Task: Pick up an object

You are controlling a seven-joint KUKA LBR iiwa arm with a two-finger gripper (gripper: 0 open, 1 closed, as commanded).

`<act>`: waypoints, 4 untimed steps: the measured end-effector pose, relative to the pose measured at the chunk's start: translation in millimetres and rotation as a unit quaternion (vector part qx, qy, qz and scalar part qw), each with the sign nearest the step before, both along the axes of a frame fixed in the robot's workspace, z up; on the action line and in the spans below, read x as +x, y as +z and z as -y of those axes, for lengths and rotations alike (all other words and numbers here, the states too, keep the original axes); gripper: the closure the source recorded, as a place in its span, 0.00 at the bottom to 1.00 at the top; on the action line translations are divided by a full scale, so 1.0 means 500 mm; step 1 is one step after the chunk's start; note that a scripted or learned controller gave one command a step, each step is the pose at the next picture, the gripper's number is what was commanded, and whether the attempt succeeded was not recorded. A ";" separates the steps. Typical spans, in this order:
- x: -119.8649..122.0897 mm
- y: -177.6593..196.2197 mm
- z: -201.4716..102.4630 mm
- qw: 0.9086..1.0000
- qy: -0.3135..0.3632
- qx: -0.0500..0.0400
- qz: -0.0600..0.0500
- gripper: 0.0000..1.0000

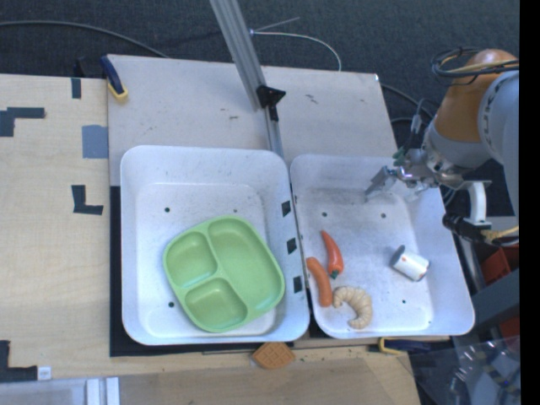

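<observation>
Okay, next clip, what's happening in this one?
A grey robot arm reaches in from the right, its gripper over the upper part of the right bin, with nothing visibly between its fingers. Lower in that bin lie an orange-red pepper, a carrot, a tan shrimp-shaped piece and a small white cylinder, none of them touched. The left bin holds a green divided plate. Nothing has been picked up yet.

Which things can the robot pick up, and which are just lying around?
For the job:
gripper, over the right bin
orange pepper
carrot
shrimp
small white cylinder

Lying about:
green divided plate in the left bin
waffle-like piece in front of the bins
blue and yellow clamp at the back
</observation>
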State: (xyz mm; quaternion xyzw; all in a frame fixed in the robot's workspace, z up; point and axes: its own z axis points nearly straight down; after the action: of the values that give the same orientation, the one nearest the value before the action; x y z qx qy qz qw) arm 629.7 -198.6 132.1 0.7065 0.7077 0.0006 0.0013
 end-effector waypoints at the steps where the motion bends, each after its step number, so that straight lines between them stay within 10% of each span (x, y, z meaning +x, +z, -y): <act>1: 0.000 -0.091 -0.002 1.000 0.000 0.000 -0.002 0.00; 2: 0.000 -0.067 -0.003 1.000 0.001 0.000 -0.002 1.00; 4: -0.005 0.169 0.006 1.000 -0.001 -0.001 0.001 1.00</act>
State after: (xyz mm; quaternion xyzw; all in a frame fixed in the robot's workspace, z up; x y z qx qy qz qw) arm 627.1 -201.6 216.7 0.7069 0.7073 0.0009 0.0024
